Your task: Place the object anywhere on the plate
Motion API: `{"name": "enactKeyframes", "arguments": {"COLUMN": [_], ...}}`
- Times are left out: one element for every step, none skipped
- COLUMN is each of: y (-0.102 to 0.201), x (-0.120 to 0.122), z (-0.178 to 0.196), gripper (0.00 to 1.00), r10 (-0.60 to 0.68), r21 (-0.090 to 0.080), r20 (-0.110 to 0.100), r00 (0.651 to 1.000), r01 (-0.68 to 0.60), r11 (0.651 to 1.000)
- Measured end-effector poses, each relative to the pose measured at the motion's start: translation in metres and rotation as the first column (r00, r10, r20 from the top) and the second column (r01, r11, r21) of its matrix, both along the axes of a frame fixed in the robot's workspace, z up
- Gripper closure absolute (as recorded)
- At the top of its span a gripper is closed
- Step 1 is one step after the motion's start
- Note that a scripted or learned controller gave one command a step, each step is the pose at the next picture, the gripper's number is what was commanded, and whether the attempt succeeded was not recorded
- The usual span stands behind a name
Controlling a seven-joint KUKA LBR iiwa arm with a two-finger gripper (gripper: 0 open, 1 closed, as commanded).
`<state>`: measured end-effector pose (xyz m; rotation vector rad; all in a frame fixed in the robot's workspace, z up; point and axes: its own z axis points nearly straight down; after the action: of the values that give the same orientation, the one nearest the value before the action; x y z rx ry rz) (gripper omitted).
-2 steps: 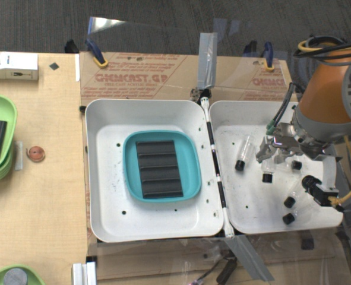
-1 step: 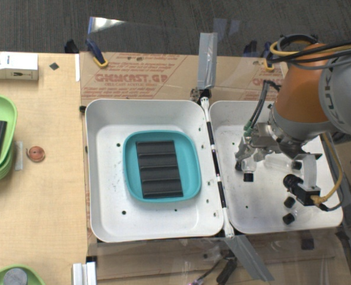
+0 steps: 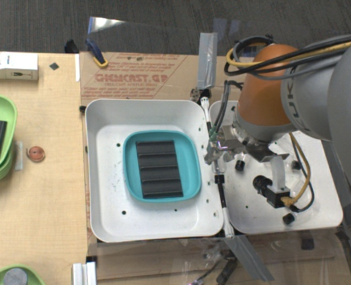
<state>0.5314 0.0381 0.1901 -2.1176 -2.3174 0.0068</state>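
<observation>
A teal plate [image 3: 190, 159] with a raised rim lies in the middle of the left white bin [image 3: 104, 212]. A black ribbed rectangular object [image 3: 158, 168] lies flat on the plate, filling most of its floor. My gripper [image 3: 246, 150] hangs over the left part of the right white bin [image 3: 318, 218], close to the wall shared by the two bins. It is mostly hidden under the grey wrist and orange band. It stands apart from the plate and the black object, to their right.
A green dish [image 3: 3, 108] holding a dark item sits at the far left of the bench. A white box [image 3: 9, 67], a small copper disc [image 3: 36, 154] and a cardboard sheet [image 3: 136, 76] lie around the left bin.
</observation>
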Motion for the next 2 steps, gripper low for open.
{"name": "enactKeyframes", "arguments": {"y": [0.0, -0.048], "x": [0.0, -0.029], "z": [0.0, 0.053], "gripper": [0.0, 0.0], "r10": [0.0, -0.06], "r21": [0.0, -0.001], "r20": [0.0, 0.003], "r00": [1.0, 0.998], "r01": [0.0, 0.06], "r11": [1.0, 0.998]}}
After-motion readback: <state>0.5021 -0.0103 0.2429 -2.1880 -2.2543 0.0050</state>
